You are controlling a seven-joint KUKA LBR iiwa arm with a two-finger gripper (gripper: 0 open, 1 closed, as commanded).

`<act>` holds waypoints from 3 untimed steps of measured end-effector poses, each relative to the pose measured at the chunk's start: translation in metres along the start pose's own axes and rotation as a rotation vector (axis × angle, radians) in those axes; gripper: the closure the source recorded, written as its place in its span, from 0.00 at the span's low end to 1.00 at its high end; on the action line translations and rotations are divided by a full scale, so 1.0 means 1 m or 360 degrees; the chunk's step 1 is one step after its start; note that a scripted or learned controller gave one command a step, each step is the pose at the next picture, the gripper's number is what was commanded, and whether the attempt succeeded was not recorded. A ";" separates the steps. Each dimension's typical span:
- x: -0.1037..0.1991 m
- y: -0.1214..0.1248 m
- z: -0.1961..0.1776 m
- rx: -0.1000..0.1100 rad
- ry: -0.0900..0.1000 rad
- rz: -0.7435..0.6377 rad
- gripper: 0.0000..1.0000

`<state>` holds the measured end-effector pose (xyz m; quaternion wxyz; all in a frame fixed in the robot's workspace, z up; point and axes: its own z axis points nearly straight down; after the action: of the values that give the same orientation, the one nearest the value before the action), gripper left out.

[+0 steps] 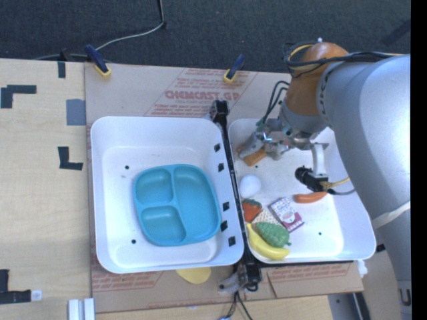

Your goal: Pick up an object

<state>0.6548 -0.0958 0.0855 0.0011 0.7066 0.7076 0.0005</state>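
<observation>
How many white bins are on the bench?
2. The left bin holds a blue divided tray; the right bin, beside it, holds toy food.

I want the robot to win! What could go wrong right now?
The gripper sits right by the bin's wall, at a brown piece. It might bump the wall or only nudge that piece away instead of catching it. Also, the egg, tomato, banana and green toy lie crowded together, so grabbing one there could push the others around.
</observation>
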 end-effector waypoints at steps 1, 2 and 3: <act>0.000 0.012 0.001 0.0018 0.0002 0.0002 0.00; -0.001 0.012 -0.009 0.0016 -0.0006 0.0001 1.00; -0.001 0.012 -0.009 0.0016 -0.0007 0.0001 0.00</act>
<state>0.6669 -0.0968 0.0944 -0.0010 0.7068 0.7074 -0.0044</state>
